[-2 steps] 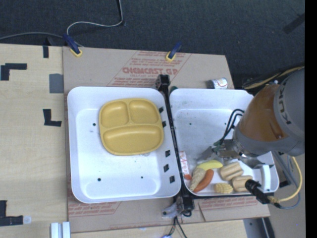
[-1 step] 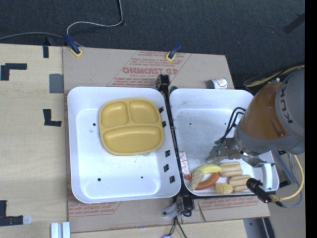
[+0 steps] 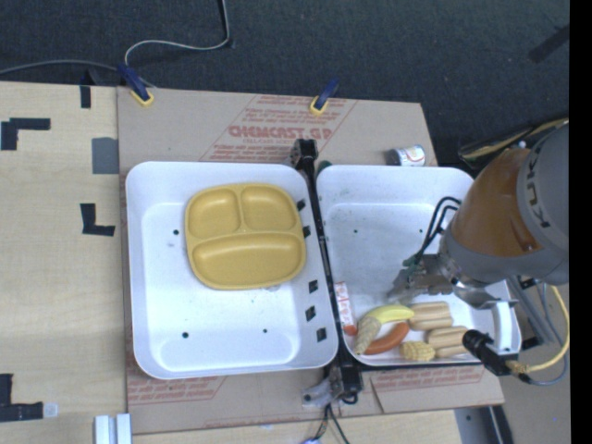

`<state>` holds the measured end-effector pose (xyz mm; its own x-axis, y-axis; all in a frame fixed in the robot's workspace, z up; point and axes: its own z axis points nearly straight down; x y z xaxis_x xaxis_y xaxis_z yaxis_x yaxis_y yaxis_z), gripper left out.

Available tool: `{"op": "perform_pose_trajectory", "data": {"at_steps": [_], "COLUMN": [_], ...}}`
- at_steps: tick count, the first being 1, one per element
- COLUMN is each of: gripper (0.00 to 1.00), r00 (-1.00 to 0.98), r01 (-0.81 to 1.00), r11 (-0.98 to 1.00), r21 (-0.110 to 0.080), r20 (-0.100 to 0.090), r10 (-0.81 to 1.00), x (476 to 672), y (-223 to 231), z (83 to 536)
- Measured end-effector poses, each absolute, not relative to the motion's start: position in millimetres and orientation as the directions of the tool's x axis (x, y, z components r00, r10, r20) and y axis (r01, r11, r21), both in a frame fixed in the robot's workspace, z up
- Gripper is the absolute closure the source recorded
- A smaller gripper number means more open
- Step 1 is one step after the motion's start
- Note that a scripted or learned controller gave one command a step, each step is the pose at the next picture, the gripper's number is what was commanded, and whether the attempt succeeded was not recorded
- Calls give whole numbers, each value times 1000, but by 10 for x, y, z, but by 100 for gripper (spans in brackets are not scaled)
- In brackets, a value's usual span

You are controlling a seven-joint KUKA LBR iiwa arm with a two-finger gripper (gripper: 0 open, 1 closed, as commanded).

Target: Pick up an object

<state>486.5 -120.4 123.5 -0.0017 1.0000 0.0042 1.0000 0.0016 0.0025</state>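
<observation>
The grey arm [image 3: 518, 220] reaches into the right bin [image 3: 370, 192]; its gripper [image 3: 421, 280] hangs just above the toy food, and I cannot tell its grip state. The left bin [image 3: 153, 276] holds a yellow divided plate [image 3: 245, 234]. Bread rolls [image 3: 435, 326], banana [image 3: 384, 315], carrot [image 3: 384, 339] and corn [image 3: 418, 350] crowd the near corner.

A pale wooden bench [image 3: 55, 276] carries a brown cardboard sheet [image 3: 268, 128] with red print (two yellow-and-blue clamps [image 3: 139, 89] grip its far edge). On the cardboard sit two shallow white bins side by side, left bin [image 3: 148, 276] and right bin [image 3: 370, 183]
</observation>
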Motion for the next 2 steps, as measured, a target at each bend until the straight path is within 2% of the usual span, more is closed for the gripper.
{"op": "perform_pose_trajectory", "data": {"at_steps": [1, 2], "gripper": [100, 100], "r00": [-3, 1], "r01": [1000, 1000], "r11": [3, -1], "r21": [2, 1], "r20": [6, -2], "r10": [1000, 1000], "x": [4868, 4840], "y": [-1195, -2020], "z": [1326, 866]}}
